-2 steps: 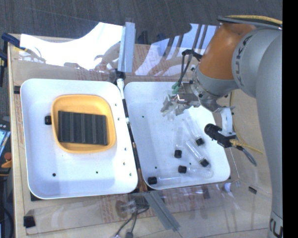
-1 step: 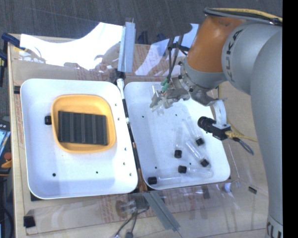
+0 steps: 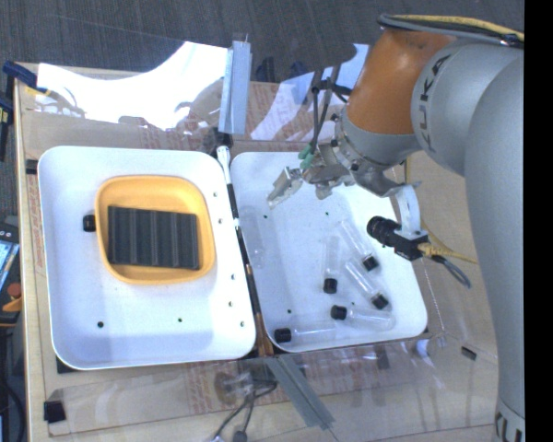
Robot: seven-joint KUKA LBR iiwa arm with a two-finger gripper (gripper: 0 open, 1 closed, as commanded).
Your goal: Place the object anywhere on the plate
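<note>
Ribbed black block (image 3: 155, 238) is lying flat on the yellow plate (image 3: 153, 189), pretty much dead centre, with the plate's rim showing all the way round it, and the plate itself sits in the left white bin (image 3: 120, 334), a bit toward the back. Working from the front edge: there's a grey metal strip (image 3: 302, 392) lying at an angle on the bench just ahead of the gap between the two bins. Next back, in the right white bin (image 3: 295, 238), a bunch of clear vials with black caps are scattered over the front-right part. One long vial (image 3: 364, 319) lies along the front wall, a loose black cap (image 3: 282, 336) sits in the front-left corner, and a couple more vials (image 3: 355, 263) lie slanted just behind. Over in the left bin a small black piece (image 3: 89, 222) sits just off the plate's left rim, not on it. Further back, the gripper (image 3: 290, 184) hangs over the rear-left part of the right bin, well apart from the block and the plate. Honestly can't tell if it's open or closed from this angle, and I can't make out anything in it. Behind it is the arm's orange band (image 3: 392, 81), and at the very back a crinkled clear plastic sheet (image 3: 120, 95) lies across the bench.
</note>
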